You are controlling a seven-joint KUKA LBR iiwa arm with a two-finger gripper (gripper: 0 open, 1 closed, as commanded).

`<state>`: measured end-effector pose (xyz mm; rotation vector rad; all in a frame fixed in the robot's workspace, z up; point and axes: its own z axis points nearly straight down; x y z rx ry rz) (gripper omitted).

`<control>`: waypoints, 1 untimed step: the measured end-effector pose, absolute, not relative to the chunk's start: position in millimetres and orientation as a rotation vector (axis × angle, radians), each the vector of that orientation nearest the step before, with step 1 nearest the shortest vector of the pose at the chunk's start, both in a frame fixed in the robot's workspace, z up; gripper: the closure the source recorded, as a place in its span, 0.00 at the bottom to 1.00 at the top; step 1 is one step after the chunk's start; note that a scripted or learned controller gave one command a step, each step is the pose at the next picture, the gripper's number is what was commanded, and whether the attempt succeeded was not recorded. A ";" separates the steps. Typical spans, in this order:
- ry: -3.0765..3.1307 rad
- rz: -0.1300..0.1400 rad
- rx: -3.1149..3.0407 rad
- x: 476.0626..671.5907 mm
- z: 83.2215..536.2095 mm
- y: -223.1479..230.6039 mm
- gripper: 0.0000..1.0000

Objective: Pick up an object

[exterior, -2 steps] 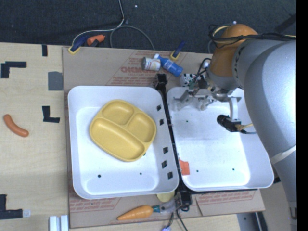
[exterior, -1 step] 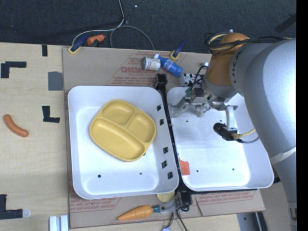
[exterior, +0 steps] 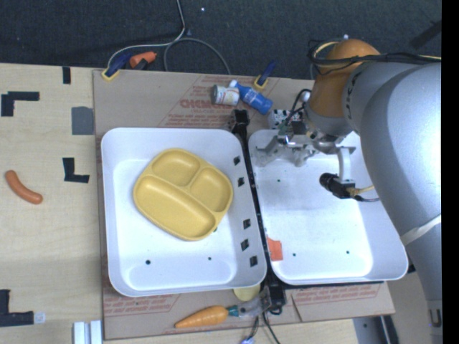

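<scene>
1. Yellow divided plate (exterior: 184, 191), three compartments, lies flat in the left bin (exterior: 122, 264), centre to upper part, turned at an angle to the bin walls. Nothing on it.
2. Gripper (exterior: 297, 147) sits at the upper left corner of the right bin (exterior: 387, 264), well apart from the plate, with the divider between the bins in between. The claw's state cannot be told: the wrist hardware hides it and no object shows in its grasp.
3. Grey arm (exterior: 401, 127) comes in from the right and covers the right bin's upper right part; orange band (exterior: 333, 84) sits above the wrist. Black cable piece (exterior: 337, 185) hangs off the wrist over the right bin floor.
4. Small orange-red piece (exterior: 274, 249) lies in the right bin at its left wall, lower part.
5. Black clips (exterior: 247, 224) run along the wall shared by the two bins.
6. Blue and white bottle (exterior: 244, 95) lies on its side on the cardboard sheet (exterior: 143, 95) behind the bins, near the gripper but outside the bin.
7. Toy carrot (exterior: 204, 317) lies on the cardboard in front of the bins, below the left bin's lower right corner.
8. Toy sausage (exterior: 24, 187) lies on the wooden bench (exterior: 43, 264) far left, well apart from the bins.
9. Orange-handled clamp (exterior: 129, 61) grips the cardboard's upper left corner.
</scene>
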<state>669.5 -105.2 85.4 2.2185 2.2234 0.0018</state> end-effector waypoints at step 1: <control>2.223 0.001 2.215 669.3 96.0 -104.9 1.00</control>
